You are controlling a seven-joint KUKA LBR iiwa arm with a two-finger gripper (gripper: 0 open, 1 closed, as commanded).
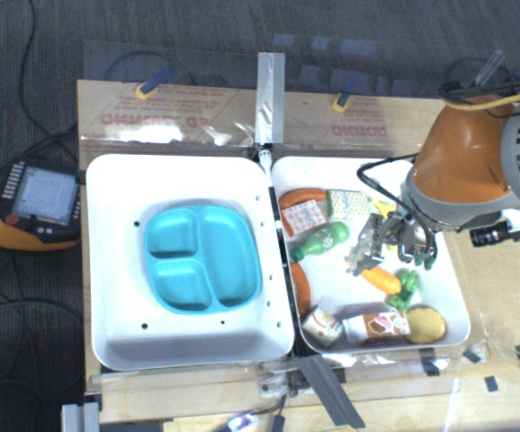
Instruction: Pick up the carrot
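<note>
The carrot (pixel 384 282), orange with a green top, lies in the right bin (pixel 350 291) near its right side. My gripper (pixel 368 257) hangs just above and left of the carrot's orange end, fingers pointing down at the bin floor. The fingers look slightly apart, with nothing seen between them. The grey arm with its orange band (pixel 462 165) reaches in from the right.
The right bin also holds a green bottle (pixel 318 240), a red packet (pixel 302 212), a green box (pixel 348 203), a yellow potato-like item (pixel 425 323), a small carton (pixel 381 325) and a cup (pixel 321 325). The left bin (pixel 116 241) carries a blue divided plate (pixel 201 256).
</note>
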